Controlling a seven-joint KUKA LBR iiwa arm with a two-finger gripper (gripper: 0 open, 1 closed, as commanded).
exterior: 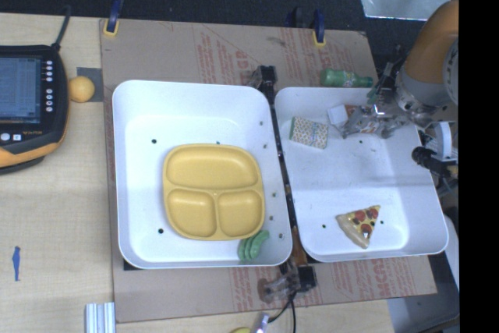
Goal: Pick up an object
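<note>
The pincer (373, 119) sits low over the far right corner of the right bin (390, 168), metal links and fingers splayed toward the bin's middle. Whether its fingers stand apart or together cannot be told; the parts blur against the white floor. No object is seen held between them.

Nearest candidates lie just to its left: a small pale card (337, 114) almost touching the pincer's tip, and beyond it a patterned box (309, 132), its long axis running roughly left to right with a slight tilt. A pizza slice (360, 224) lies well apart, toward the near edge of the same bin, point aimed left. A green bottle (347, 78) lies on its side outside the bin, behind the rim.

The left bin (140, 168) holds a yellow tray (212, 189) and a green toy (253, 246) at its near right corner, both far from the arm.

Faint red printing runs across the cardboard (195, 51) under the bins, too blurred to read. A pendant (27, 105) rests on the surface at left.
</note>
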